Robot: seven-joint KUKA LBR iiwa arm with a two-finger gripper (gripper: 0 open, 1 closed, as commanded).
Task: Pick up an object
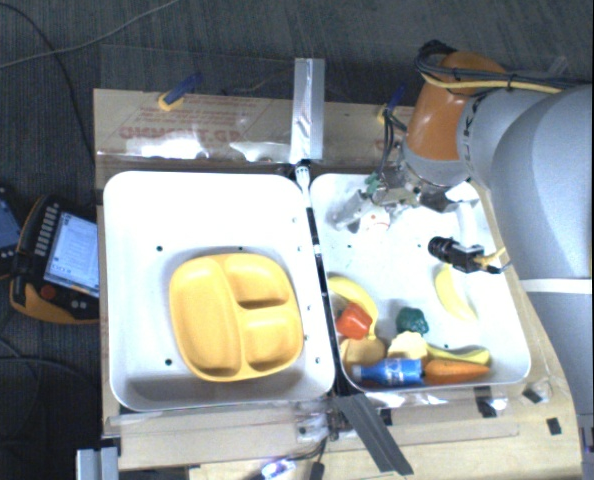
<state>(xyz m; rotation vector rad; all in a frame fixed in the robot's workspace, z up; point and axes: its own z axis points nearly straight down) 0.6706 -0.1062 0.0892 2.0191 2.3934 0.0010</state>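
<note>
My gripper (360, 210) hangs low over the far left corner of the right bin (407, 258), with nothing seen in it. The objects lie heaped along that bin's near side, well apart from the gripper. Among them are a red pepper (354, 322), a yellow banana (349, 292) behind it, a dark green piece (412, 320), a pale yellow lump (409, 345), a blue bottle (389, 372) lying flat and an orange carrot (458, 371). A yellow crescent (454, 293) rests alone near the right wall.
The left bin (137, 228) holds a yellow divided plate (237, 314). The central wall between the bins (315, 268) runs just left of the gripper. A handheld controller (57, 260) lies off the bench at far left.
</note>
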